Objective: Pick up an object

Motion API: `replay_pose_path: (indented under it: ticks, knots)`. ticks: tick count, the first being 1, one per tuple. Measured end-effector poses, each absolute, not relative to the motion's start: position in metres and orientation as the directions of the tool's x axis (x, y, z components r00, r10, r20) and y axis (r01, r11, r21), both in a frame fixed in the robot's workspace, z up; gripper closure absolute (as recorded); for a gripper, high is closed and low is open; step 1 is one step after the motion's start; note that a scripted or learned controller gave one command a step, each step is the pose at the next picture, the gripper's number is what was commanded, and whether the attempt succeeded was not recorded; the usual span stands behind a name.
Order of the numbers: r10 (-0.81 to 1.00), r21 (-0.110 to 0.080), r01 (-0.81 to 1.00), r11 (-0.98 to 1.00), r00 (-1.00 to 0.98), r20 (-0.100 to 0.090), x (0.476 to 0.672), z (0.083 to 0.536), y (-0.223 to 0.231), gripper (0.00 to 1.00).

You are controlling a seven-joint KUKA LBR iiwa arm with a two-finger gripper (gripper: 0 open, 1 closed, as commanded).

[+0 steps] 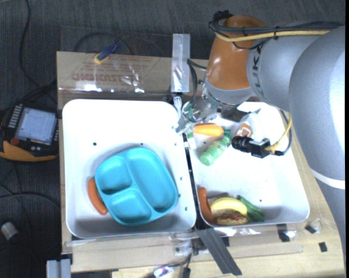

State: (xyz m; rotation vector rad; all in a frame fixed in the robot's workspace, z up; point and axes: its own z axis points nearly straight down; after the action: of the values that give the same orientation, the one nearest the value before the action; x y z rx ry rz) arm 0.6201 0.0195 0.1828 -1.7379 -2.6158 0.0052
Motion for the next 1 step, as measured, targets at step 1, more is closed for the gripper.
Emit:
replay_pose_path:
  ticks: [1]
  knots:
    - [0.816, -0.002, 0.816, 0.577, -0.577, -0.003, 0.6685, 0.2564, 0.0305, 1.0]
